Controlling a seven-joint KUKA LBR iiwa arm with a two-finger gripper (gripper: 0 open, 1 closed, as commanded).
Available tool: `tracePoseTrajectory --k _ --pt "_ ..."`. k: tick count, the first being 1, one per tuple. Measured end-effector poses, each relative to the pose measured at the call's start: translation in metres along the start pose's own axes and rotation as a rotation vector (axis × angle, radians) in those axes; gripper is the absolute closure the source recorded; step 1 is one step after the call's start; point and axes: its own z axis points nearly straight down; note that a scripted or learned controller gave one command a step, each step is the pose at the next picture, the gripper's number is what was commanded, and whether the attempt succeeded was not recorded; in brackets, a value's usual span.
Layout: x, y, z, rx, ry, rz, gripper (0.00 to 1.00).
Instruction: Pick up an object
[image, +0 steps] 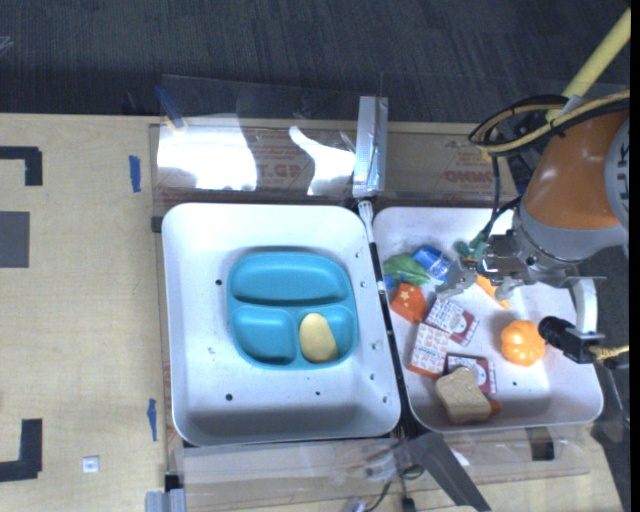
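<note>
Tool, two bins, one tray

- You see the left white bin on the wooden bench.
- Inside this bin lies a blue tray with three compartments: one long at the far side and two smaller at the near side.
- A yellow rounded item lies in the near right compartment of the tray.
- Behind the bin you find a clear shiny sheet, with brown cardboard to its right.
- A metal strip stands between them, in line with the bin's right edge.
- On the bench you notice black corner marks and short pieces of blue tape.
</note>
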Motion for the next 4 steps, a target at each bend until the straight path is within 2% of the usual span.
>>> tracePoseTrajectory --k 1,2,3,4 --pt "-0.092 0.043 0.029 -0.003 -0.003 -0.156 0.00" --pt "-0.100 0.071 0.091 -0.009 -0.004 -0.156 0.00" --pt "-0.100 0.069 0.086 -0.003 -0.001 -0.155 1.00" --pt "-0.039 0.111 0.003 0.014 0.002 -0.085 1.00"
